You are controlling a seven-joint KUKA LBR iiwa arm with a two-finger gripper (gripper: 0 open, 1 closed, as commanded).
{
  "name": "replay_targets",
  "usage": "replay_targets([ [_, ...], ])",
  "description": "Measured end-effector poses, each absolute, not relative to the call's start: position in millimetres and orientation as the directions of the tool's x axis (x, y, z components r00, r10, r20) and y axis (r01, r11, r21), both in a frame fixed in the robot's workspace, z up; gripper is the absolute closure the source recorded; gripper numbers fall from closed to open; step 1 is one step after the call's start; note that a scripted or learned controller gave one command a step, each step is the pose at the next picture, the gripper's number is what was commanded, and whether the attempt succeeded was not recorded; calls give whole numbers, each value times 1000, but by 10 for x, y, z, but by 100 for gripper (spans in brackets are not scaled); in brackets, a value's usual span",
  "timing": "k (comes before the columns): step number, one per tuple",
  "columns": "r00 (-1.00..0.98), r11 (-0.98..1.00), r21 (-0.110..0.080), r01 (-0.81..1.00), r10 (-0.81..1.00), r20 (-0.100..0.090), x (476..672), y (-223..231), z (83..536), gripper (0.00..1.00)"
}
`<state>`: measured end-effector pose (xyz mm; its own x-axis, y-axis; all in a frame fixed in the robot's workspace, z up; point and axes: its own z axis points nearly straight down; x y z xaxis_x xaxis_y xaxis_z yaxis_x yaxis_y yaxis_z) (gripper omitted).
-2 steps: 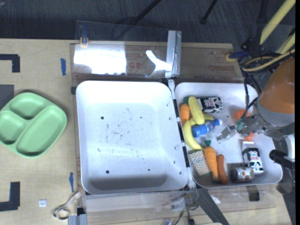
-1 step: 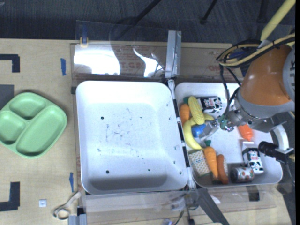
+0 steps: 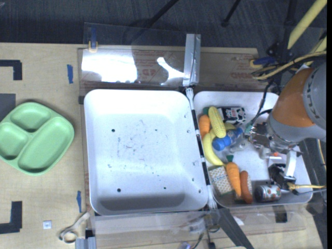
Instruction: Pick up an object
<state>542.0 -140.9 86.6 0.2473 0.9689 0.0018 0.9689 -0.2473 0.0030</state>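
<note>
1. A pale wooden worktop (image 3: 41, 77) carries two shallow white bins side by side, with a green divided plate (image 3: 35, 137) lying well apart on the far left and dark cables and stands behind.
2. The left bin (image 3: 104, 108) has bare floor; the right bin (image 3: 303, 198) holds all the toys, crowded along its left wall: a corn cob (image 3: 217, 121), a banana (image 3: 210, 148), a carrot (image 3: 234, 176), a blue piece (image 3: 222, 142) and a small can (image 3: 270, 192) near the front.
3. The arm, orange-banded, reaches in over the right bin, and its tool (image 3: 277, 157) hangs between the pile and the can; I cannot tell how the tool's grip stands, and nothing visibly sits in it.
4. Judging the risk: the objects touch and overlap, so a descent could catch two at once, or nudge one against the bin wall and skid off.
5. The round can may roll away from a closing grip.
</note>
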Motion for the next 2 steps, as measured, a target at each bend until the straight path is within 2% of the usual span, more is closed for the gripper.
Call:
replay_targets([
  [1,69,-69,1,998,998,0,5510,-1026,1224,0],
  [2,-72,72,-2,997,997,-2,6268,-951,861,0],
])
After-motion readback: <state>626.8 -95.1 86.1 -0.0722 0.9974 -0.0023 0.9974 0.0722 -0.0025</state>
